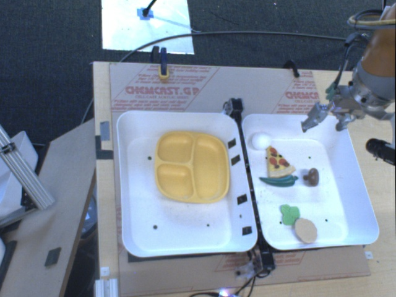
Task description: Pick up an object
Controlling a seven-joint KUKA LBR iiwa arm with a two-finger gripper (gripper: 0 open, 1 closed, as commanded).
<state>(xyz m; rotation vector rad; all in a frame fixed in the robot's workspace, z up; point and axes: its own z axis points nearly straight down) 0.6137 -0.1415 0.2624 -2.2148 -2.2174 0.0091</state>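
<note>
Dark carpet surrounds the table (105,184), which carries two white bins. Left bin (133,184): a yellow divided plate (192,167). Right bin (352,190): toy pizza slice (278,161), white ball (260,141), green pepper (278,180). The tool (327,121) hovers at the right bin's one-o'clock rim, fingers spread, holding nothing. Step, as judged: approach. Next: travel toward seven o'clock, descend over one toy.
</note>
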